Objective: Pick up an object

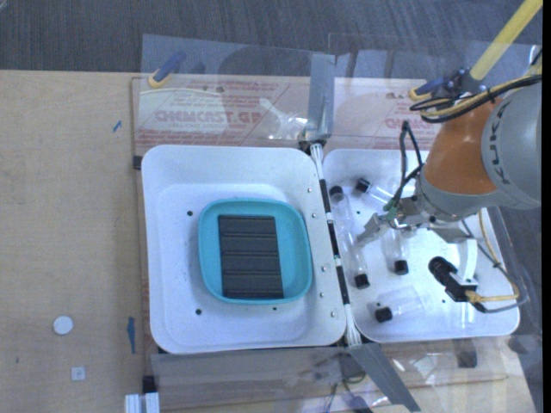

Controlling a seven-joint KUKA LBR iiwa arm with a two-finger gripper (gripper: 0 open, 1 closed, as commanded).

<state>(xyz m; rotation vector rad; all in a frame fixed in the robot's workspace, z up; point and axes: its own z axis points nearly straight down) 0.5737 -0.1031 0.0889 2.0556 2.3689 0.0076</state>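
Several small clear vials (398, 300) with black caps lie scattered in the right bin (504, 321); one is near its front edge, others toward its left wall. The gripper (389, 224) hangs low over the middle of this bin; its state I cannot tell. In the left bin (164, 231) a blue tray (209, 256) holds a dark ribbed block (250, 256).

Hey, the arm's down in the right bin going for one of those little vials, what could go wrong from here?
1. The clear vials with black caps lie scattered close together in the right bin, so the gripper may nudge one aside or close on two.
2. They are transparent and small, so a grasp may slip off.
3. The gripper works near the divider between the bins and could clip it.
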